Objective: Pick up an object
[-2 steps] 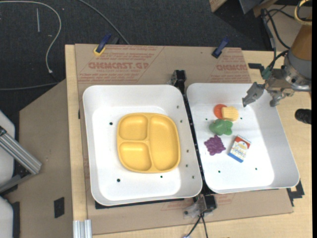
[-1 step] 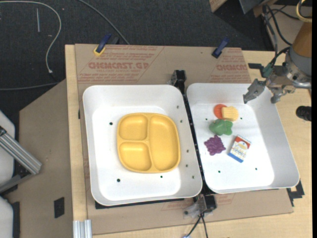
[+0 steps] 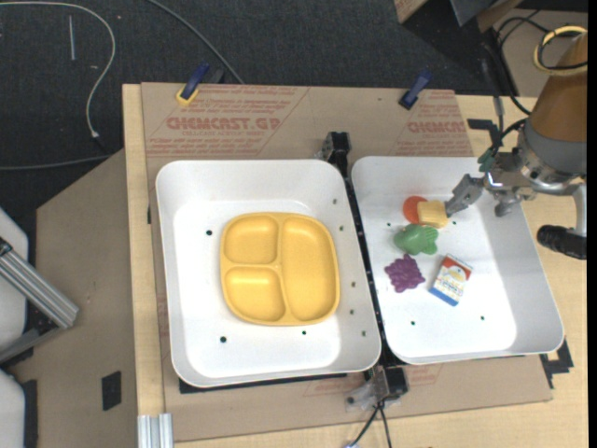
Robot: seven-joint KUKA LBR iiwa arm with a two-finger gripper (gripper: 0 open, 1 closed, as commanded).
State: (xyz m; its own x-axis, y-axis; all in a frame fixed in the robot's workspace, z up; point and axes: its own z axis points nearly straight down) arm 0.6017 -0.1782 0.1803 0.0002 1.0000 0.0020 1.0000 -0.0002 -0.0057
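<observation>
The right bin (image 3: 522,287) holds several small items. A red-orange piece (image 3: 412,206) lies against a yellow block (image 3: 432,215). Just below them sit a green toy (image 3: 416,240), a purple bunch of grapes (image 3: 403,273) and a small red, white and blue box (image 3: 451,280). My gripper (image 3: 483,199) hovers over the bin's upper right part, open, with nothing between its fingers. Its left fingertip (image 3: 461,195) is close to the yellow block's right side.
The left bin (image 3: 187,203) carries a yellow divided plate (image 3: 280,269) in its middle. A black clip (image 3: 336,145) sits at the top between the bins. Bare floor shows in the right bin's lower half and right side.
</observation>
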